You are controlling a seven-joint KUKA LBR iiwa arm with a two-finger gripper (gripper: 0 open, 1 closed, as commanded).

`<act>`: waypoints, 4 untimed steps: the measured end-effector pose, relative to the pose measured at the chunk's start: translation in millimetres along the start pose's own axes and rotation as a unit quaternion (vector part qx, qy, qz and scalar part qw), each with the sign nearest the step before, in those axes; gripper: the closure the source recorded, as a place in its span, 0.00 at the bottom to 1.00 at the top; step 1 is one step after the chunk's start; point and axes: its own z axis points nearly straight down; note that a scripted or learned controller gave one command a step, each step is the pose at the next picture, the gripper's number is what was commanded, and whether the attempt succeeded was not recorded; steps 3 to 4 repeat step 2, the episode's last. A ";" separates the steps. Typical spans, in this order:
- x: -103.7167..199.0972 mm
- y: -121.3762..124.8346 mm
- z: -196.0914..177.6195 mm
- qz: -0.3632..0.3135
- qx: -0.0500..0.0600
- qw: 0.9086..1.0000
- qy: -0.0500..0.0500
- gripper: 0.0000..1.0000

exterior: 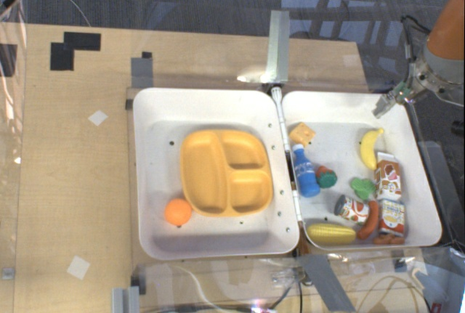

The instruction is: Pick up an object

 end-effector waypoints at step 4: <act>22.9 -44.6 17.9 0.214 0.002 0.977 0.001 0.00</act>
